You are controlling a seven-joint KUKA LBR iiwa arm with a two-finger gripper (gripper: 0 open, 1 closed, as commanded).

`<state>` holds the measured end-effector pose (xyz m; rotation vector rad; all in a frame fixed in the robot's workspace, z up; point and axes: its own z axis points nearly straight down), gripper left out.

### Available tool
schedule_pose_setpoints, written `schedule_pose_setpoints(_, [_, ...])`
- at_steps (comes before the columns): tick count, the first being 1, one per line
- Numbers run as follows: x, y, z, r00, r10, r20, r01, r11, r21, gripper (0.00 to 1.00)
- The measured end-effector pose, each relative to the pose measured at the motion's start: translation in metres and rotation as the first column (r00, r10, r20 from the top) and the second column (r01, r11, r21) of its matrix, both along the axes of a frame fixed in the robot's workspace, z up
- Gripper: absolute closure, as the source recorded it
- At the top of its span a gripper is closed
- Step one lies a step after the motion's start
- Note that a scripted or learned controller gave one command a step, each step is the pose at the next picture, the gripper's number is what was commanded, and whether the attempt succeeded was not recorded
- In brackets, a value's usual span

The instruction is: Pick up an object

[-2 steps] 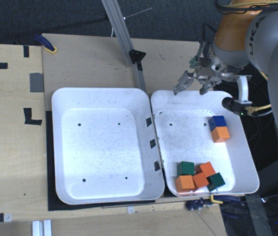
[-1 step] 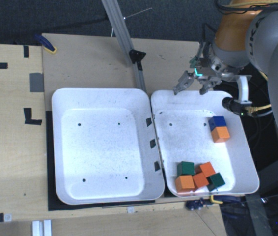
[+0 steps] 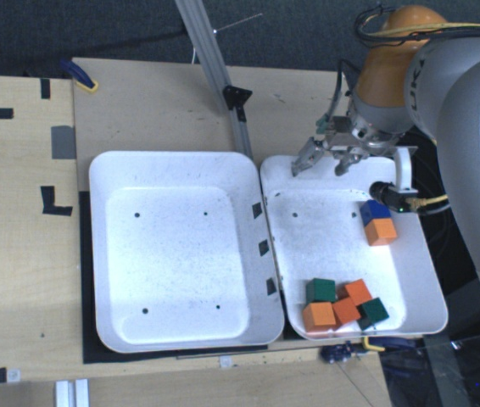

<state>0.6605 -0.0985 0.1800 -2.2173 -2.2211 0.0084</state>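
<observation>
Down at the near edge of the right bin sits a tight cluster of small blocks: an orange block at the front left, a dark green block just behind it, a red-orange block touching its right side, another red-orange block behind that, and a dark green block at the right end. Farther back along the bin's right wall, an orange cube lies with a blue block touching its far side. Each piece is plain, solid-coloured and roughly cubic, several turned at odd angles. The gripper hangs over the far rim of the same bin, well apart from the front cluster and somewhat nearer the blue and orange pair, which lie to its right and nearer the camera. Its two fingers are spread apart, pointing down, with nothing between them. The left bin lies beside the right one, their inner rims touching.
</observation>
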Motion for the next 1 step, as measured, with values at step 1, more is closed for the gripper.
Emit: schedule_pose_setpoints(1, [-0.0012, 0.0017, -0.0440, 1.000, 0.001, 0.000, -0.001, 1.000, 0.000, 0.00])
